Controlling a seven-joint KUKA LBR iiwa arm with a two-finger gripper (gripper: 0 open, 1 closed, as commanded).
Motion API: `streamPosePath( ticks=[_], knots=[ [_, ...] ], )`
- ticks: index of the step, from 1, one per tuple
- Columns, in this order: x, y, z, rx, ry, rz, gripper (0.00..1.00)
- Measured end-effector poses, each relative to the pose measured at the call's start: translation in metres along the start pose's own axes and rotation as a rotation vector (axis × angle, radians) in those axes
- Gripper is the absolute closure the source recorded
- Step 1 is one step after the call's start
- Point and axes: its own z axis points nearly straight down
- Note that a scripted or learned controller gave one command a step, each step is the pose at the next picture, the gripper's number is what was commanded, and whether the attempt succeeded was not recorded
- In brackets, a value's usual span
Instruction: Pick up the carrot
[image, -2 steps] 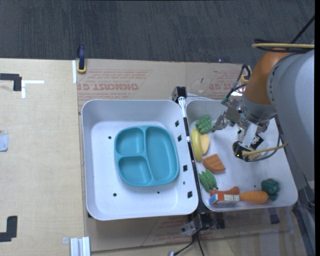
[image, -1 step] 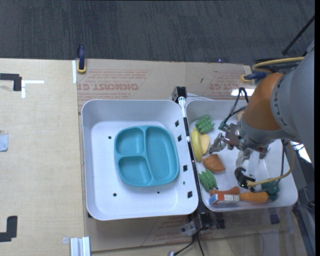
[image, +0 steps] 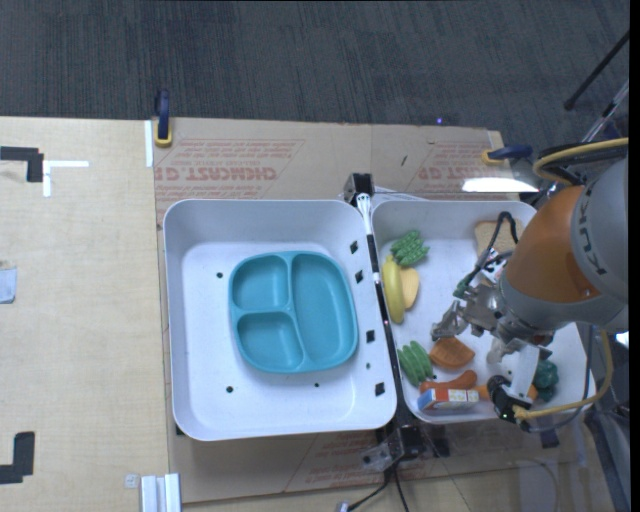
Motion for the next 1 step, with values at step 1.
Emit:
streamPosePath(
  ticks=[1],
  knots=[
    [-0.0004, 0.0012, -0.0084, 0.0, 0.0, 0.004, 1.0]
  ],
)
